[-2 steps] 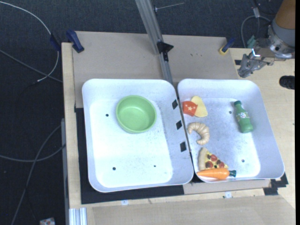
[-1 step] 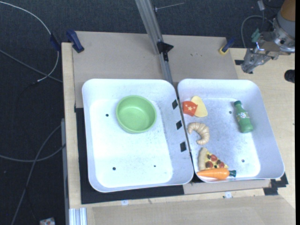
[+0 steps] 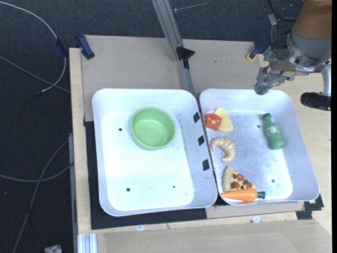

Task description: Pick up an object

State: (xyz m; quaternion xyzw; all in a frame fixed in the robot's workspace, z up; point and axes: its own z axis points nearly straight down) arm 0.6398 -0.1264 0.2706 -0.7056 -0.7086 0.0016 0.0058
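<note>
The arm is seen reaching in from the upper right, its orange band at the top corner and the grey wrist below it; the gripper is pointed downward over the far rim of the right bin, near that bin's back edge; nothing is seen between its fingers, and whether the fingers are spread or closed cannot be told from this angle.

The right bin is occupied by five items, all lying apart from the gripper; a green bottle with a white label is laid on its side toward the bin's right half, below the gripper; a red and yellow piece is placed near the bin's left wall at the back; a beige croissant is laid just in front of it; a pizza slice is set nearer the front, and an orange carrot is laid against the front rim, touching or just beside the slice.

The left bin is occupied by a green bowl, set upright in its back half.
</note>
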